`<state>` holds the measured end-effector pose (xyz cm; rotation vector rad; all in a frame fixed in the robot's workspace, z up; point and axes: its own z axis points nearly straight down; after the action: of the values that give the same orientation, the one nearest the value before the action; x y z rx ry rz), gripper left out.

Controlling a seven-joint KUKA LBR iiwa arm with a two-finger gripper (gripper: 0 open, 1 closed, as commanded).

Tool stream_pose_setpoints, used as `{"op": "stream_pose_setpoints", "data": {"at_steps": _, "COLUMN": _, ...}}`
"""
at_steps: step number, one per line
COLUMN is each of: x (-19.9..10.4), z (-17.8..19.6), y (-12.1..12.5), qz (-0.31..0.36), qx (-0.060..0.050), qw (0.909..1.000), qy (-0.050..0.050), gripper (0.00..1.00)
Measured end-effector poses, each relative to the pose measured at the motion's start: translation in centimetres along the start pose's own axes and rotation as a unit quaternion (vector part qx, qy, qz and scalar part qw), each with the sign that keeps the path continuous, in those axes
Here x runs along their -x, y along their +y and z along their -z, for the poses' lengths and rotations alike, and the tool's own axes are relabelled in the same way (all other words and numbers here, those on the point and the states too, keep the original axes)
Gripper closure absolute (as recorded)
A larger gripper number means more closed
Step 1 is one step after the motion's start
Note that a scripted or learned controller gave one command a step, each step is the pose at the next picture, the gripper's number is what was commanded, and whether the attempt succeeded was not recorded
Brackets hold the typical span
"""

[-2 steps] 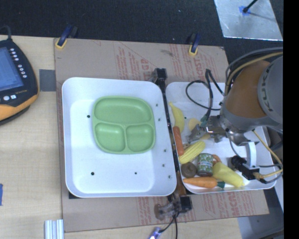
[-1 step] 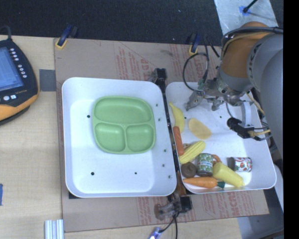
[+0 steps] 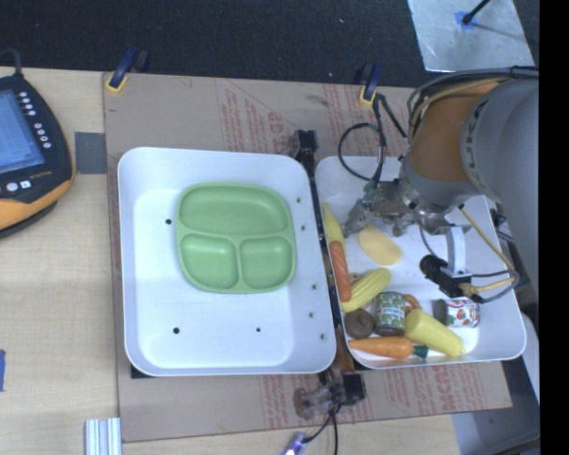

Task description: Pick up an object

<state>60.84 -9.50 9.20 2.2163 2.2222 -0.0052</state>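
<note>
My gripper [image 3: 376, 220] hangs over the back left part of the right bin [image 3: 512, 349], its fingers spread open with nothing between them. Just in front of it lies a pale yellow oval piece [image 3: 381, 246]. Further toy food lies in that bin: a yellow corn cob [image 3: 368, 287], an orange sausage [image 3: 339, 268], a yellow banana [image 3: 331, 224] by the left wall, a green-labelled can [image 3: 391, 311], a brown lump [image 3: 360, 324], a carrot [image 3: 384, 347], a yellow pepper [image 3: 434, 333] and a small red-and-white can [image 3: 462, 313].
The left bin [image 3: 142, 339] holds a green divided plate [image 3: 237, 237]. A control pendant [image 3: 19, 159] lies on the bench at far left. The arm's grey body [image 3: 493, 150] and its cables [image 3: 474, 282] cover the right bin's right side. Clamps [image 3: 367, 81] sit at the back edge.
</note>
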Motion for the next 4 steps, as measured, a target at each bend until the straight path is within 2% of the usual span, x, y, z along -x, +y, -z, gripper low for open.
{"op": "stream_pose_setpoints", "data": {"at_steps": 1, "x": 0.1, "z": 1.0, "y": 0.0, "qz": 0.001, "qx": -0.001, "qw": 1.0000, "qy": 0.000, "gripper": 1.00}}
{"op": "stream_pose_setpoints", "data": {"at_steps": 2, "x": -5.5, "z": 10.1, "y": -3.9, "qz": 0.001, "qx": -0.001, "qw": 1.0000, "qy": 0.002, "gripper": 1.00}}
{"op": "stream_pose_setpoints", "data": {"at_steps": 3, "x": -5.5, "z": 10.0, "y": -3.9, "qz": 0.001, "qx": -0.002, "qw": 1.0000, "qy": 0.002, "gripper": 0.00}}
{"op": "stream_pose_setpoints", "data": {"at_steps": 4, "x": 0.8, "z": 14.1, "y": -13.2, "qz": 0.000, "qx": -0.001, "qw": 1.0000, "qy": 0.002, "gripper": 0.00}}
